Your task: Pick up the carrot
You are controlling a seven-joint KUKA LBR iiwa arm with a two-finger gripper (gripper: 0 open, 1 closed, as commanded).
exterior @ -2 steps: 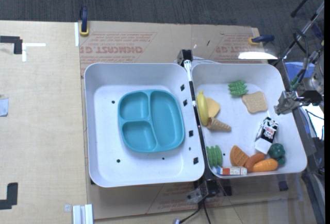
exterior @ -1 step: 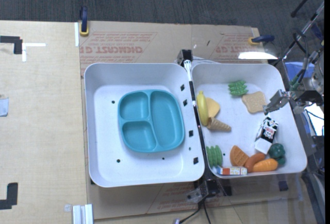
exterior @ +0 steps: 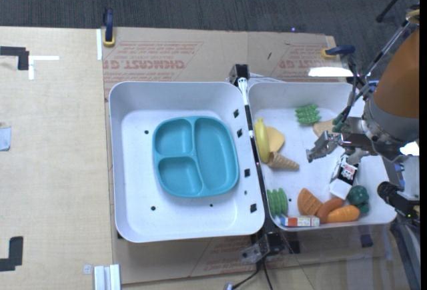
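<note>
The carrot (exterior: 343,214) lies flat in the right bin (exterior: 283,99), against the wall nearest the camera, with nothing gripping it. A dark green lump (exterior: 358,196) touches its upper right end; it may be the carrot's leaves or a separate thing, as the view is too coarse to tell. Just beside the carrot on the view's left is an orange slice (exterior: 308,202). Below that slice a small white tube (exterior: 299,221) lies along the same wall.

The gripper (exterior: 321,148) hangs above the carrot in the view and somewhat to its left, well apart from it. It is nearer to a cone (exterior: 284,162) and a banana (exterior: 261,139) that lie farther left of the carrot. I cannot tell whether the gripper stands wide or narrow, but it carries no object that I can see.

Far to the carrot's left, the left bin (exterior: 133,175) holds a blue tray (exterior: 195,155).

As I judge it, the task has barely begun. The reach toward the carrot, the descent, the grip and the lift all remain. The crowding at the carrot's left end may hamper the grip.
</note>
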